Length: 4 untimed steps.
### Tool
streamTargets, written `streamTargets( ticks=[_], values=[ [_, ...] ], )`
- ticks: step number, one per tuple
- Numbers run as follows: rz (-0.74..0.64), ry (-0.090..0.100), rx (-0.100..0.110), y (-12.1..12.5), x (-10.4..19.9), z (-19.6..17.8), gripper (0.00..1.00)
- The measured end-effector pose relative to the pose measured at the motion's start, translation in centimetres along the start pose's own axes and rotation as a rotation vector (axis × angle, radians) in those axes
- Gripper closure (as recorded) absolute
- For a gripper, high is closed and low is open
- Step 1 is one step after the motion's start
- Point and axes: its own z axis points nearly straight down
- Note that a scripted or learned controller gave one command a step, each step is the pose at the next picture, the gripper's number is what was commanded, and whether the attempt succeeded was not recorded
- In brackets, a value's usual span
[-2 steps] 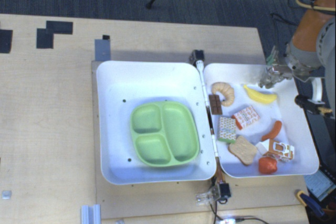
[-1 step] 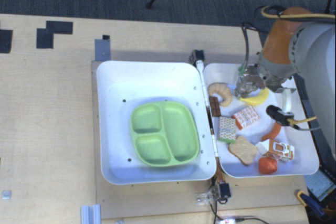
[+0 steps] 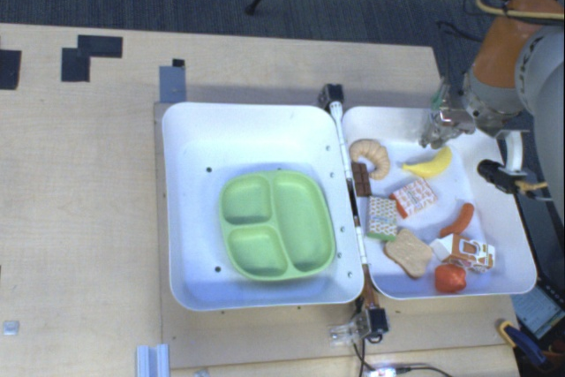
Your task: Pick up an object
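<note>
Banana (image 3: 429, 162) lies just under my pincer (image 3: 439, 126), whose state I cannot tell. Crowded by the bin wall (image 3: 415, 116), I judge a descent may clip it and miss

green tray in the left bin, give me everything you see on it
The green tray is pale green, plastic-looking, rounded-rectangular, with three compartments: two smaller on the left, one long on the right. It lies flat, slightly rotated, near the middle of the left bin, touching only the bin floor. Nothing lies in it.

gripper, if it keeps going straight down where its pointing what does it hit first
Probably the banana: the gripper hangs at the right bin's far edge, just above the fruit's thick end. Depth is unclear, so it might meet the bin floor beside it.
</note>
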Motion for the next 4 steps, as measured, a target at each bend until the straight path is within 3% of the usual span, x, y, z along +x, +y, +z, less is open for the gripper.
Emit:
streamTargets(
  ticks=[1,2,3,4],
  values=[
    [0.000,0.000,0.000,0.0,-3.2,-0.3,1.00],
    [-0.004,0.002,0.002,0.0,3.2,2.2,1.00],
    [0.001,-0.001,0.000,0.0,-3.3,-1.0,1.00],
    [-0.003,0.003,0.003,0.0,2.6,1.9,1.00]
  ],
)
